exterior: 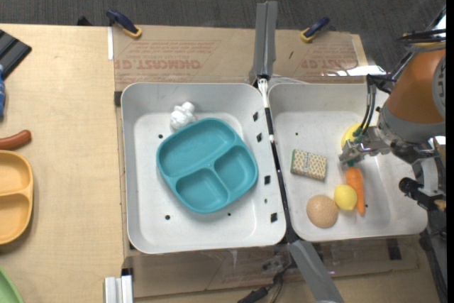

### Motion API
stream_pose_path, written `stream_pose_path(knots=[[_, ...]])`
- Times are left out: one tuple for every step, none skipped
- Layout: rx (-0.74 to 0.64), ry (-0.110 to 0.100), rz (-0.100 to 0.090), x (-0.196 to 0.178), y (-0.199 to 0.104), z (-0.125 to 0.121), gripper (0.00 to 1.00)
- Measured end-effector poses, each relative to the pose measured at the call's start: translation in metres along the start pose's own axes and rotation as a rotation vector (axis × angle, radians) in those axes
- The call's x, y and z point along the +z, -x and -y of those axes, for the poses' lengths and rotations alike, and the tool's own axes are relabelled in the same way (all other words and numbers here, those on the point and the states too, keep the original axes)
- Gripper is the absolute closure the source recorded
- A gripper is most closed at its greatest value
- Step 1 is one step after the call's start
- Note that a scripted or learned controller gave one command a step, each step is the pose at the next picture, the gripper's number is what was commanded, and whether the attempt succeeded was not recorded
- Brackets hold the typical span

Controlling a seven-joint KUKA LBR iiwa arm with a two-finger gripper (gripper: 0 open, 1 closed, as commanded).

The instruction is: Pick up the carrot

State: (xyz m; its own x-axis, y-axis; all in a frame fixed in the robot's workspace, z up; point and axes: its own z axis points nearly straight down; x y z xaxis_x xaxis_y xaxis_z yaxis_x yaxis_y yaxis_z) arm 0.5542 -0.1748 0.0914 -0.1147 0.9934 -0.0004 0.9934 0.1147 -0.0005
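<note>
Surface (pixel 57 74): tan board carrying two shallow white bins side by side
Left bin (pixel 142 174): holds a teal divided plate (pixel 207 165), with a crumpled white scrap (pixel 182 115) just beside the plate's far edge
Right bin (pixel 312 117): holds the carrot and its neighbours, all gathered toward the arm's side
Arm (pixel 418 92): grey with an orange band, reaching in from the right, wrist over the bin's right part
Sponge (pixel 308 164): speckled block, lying apart to the left of the carrot
Egg (pixel 322 211): tan, round, near the bin's front wall
Carrot (pixel 356 188): orange, lying lengthwise with its top end just under the pincer and its lower end beside a lemon
Lemon (pixel 345 197): small and yellow, touching or almost touching the carrot's left side
Yellow item (pixel 351 135): partly hidden behind the pincer, identity unclear
Pincer (pixel 355 150): low at the carrot's upper end; its opening cannot be told from this angle, and nothing is visibly held in it
Risk: a grip on the narrow end alone would likely let the carrot swing or slip out on lifting; the lemon pressed alongside could be nudged or caught instead
</note>
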Motion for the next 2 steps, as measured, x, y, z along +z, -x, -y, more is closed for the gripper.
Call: stream_pose_path(knots=[[0.017,0.000,0.001,-0.116,-0.048,0.061,1.00],[0.098,-0.003,-0.001,-0.110,-0.073,0.069,1.00]])
